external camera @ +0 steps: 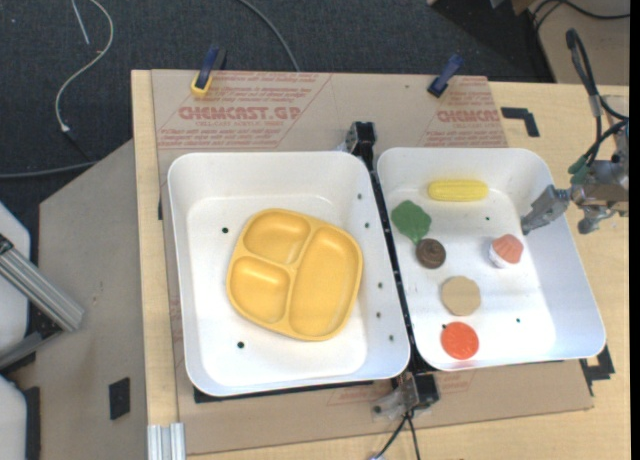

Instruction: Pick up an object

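Note:
The right bin (560,278) holds several small items: a yellow corn cob (458,190) at the back, a green piece (410,219), a brown round piece (431,253), a red and white piece (506,250), a tan disc (461,295) and an orange-red disc (460,340) at the front. My gripper (565,210) hangs over the right bin's far right rim, up and to the right of the red and white piece and apart from it. Nothing shows in its grasp.
The left bin (200,248) holds a yellow divided plate (296,273). Between the two bins runs a black divider strip (385,248). Blue clamps (208,70) pin the cardboard at the bench's back edge.

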Motion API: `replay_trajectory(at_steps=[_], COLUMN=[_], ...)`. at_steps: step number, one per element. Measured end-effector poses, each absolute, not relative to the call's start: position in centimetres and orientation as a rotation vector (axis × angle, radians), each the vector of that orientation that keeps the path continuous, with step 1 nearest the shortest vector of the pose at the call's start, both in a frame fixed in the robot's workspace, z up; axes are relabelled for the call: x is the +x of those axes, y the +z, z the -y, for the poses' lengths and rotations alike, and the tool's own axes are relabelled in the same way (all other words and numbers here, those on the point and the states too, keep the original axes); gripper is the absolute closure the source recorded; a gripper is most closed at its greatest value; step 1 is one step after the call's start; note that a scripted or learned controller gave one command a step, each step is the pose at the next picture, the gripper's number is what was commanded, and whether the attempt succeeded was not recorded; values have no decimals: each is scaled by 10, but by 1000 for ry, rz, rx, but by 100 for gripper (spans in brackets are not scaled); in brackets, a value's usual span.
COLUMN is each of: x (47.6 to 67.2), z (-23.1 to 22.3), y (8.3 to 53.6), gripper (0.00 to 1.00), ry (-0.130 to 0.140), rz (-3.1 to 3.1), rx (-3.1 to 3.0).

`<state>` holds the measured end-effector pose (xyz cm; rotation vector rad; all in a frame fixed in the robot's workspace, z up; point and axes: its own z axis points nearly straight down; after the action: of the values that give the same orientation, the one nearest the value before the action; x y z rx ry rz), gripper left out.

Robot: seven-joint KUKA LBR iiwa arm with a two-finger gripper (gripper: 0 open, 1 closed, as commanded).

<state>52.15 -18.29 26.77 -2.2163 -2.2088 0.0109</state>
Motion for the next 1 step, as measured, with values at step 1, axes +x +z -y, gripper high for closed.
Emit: replay_trajectory(at_steps=[1], x=[524], z=[182], y=[274], gripper=[0], ry=[0], rz=[2221], rx=[-2220])
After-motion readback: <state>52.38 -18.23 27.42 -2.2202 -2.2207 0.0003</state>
